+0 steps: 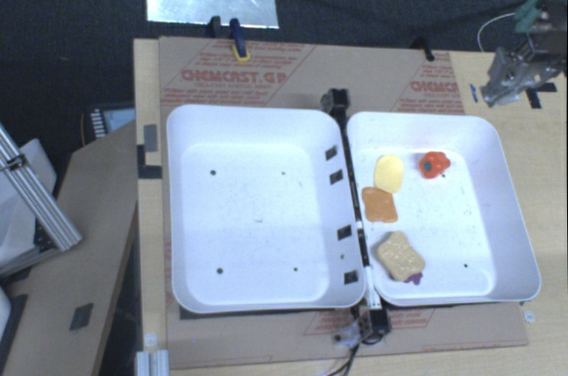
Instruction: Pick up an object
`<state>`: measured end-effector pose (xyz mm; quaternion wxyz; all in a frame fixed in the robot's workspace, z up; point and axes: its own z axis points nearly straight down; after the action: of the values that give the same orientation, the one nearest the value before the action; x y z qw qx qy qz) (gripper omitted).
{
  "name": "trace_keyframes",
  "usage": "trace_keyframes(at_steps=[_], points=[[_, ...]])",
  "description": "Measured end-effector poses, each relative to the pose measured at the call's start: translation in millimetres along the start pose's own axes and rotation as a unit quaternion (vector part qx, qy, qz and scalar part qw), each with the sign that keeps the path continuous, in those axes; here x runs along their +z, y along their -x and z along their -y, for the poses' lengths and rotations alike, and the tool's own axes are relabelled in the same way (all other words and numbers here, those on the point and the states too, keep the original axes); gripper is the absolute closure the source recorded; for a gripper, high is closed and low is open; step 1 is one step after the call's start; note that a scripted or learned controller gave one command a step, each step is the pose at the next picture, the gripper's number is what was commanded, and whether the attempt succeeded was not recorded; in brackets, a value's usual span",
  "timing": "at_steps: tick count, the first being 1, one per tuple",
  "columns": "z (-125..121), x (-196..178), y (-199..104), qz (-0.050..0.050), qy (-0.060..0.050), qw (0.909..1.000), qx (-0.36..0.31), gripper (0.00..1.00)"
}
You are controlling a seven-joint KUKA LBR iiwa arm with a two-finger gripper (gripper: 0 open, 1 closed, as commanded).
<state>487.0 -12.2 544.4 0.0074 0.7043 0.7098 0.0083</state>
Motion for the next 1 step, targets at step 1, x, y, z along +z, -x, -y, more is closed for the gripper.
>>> trace_keyframes(at_steps=[1], points=[[5.4,193.0,-42.7,0.001,-0.018,0.9998,0.001,1.00]])
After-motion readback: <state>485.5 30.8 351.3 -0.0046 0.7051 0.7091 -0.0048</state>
